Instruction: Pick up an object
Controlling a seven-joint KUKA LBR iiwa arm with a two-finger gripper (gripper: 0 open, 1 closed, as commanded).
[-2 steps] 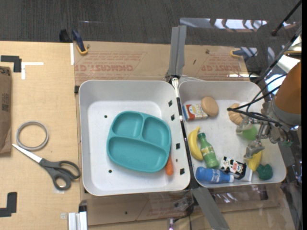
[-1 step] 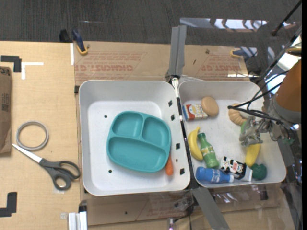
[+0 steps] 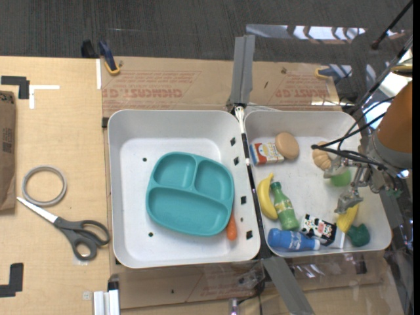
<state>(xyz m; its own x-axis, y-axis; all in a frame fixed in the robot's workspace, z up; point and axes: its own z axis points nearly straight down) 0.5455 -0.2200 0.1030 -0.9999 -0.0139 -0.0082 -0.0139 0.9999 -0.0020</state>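
1. Fingers [image 3: 346, 205] hang over the right bin [image 3: 298, 118]; whether apart or together is not readable, since cables and wrist hardware blur them.
2. Gripper [image 3: 348, 201] sits just above a small yellow piece [image 3: 350, 216], with a light green item [image 3: 340, 178] partly hidden under it.
3. Right bin, counted: one banana [image 3: 265, 198], one green bottle [image 3: 283, 209], one blue bottle [image 3: 289, 241], one red-and-white carton [image 3: 266, 153], one tan bun [image 3: 287, 146], one dark green lump [image 3: 359, 235].
4. Left bin [image 3: 121, 176]: one teal divided plate [image 3: 190, 193], one orange carrot [image 3: 231, 229] half tucked at its edge.
5. Bench: one scissors [image 3: 69, 229], one tape ring [image 3: 44, 185].
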